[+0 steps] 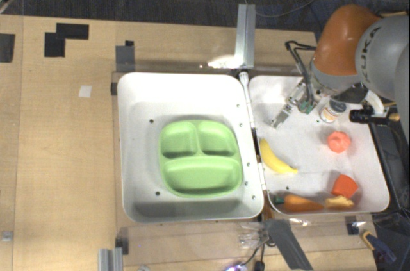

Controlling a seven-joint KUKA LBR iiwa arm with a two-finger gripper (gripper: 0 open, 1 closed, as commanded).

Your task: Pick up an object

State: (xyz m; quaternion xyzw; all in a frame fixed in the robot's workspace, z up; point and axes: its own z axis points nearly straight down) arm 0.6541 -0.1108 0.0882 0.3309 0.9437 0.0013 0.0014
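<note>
Your arm [359,45] reaches in from the right over the far part of the right bin [378,196], its orange band above the grey wrist. The hand [280,120] hangs low near that bin's far left area, slanting down and to the left; you cannot tell from here whether it is spread or pressed together, and nothing shows between its tips. In the same bin, a yellow banana [275,159] lies against the left wall, near the hand but apart from it. A pink ball [339,141] sits toward the right side, an orange-red block [344,186] nearer the front, and a carrot [301,203] lies along the front wall. The left bin [138,103] holds a green divided tray [200,156], lying flat in its middle, on the tabletop [57,154].
</note>
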